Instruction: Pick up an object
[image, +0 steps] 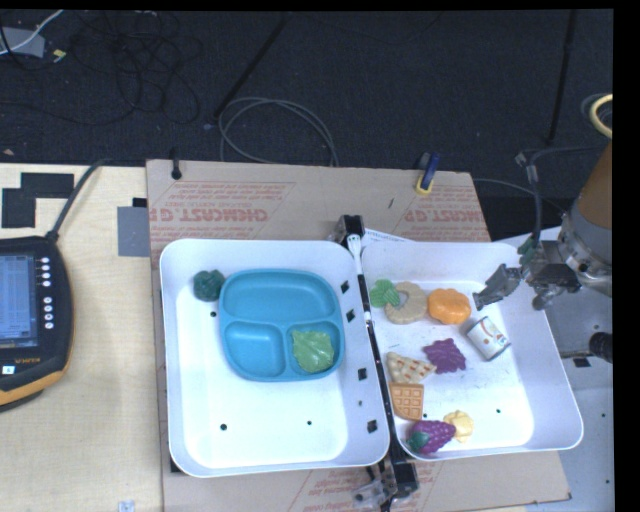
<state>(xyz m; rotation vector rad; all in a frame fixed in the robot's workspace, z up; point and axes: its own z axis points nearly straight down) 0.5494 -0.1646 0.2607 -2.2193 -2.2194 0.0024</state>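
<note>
No object has yet been picked up: the tool (500, 284) is poised with nothing gripped above the right bin's (560, 400) far right edge, its spread not discernible, while the nearest candidate, a small can (487, 337), lies just beneath it in that bin.

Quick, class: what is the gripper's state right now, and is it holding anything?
Gripper: above the right bin's upper right, near the small can; open or closed cannot be told.
</note>
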